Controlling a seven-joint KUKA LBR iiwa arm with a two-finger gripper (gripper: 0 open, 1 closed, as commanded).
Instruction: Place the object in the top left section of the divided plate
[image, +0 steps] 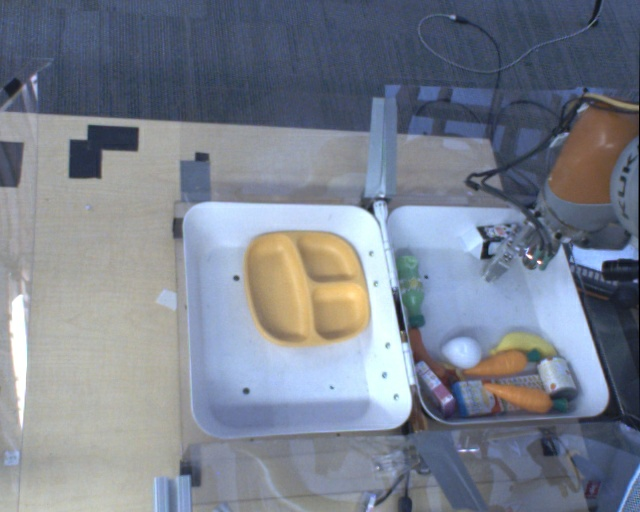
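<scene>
Gripper (510, 255) sits over the right bin's (592, 400) upper part, jaw state unreadable. Your pickables, carrots (507, 365) and egg (462, 352), lie toward the near edge; yellow divided plate (305, 287) sits well left.

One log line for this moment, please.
gripper: above right bin, no object seen held | divided plate: left bin, unfilled | toys: right bin's near edge
</scene>
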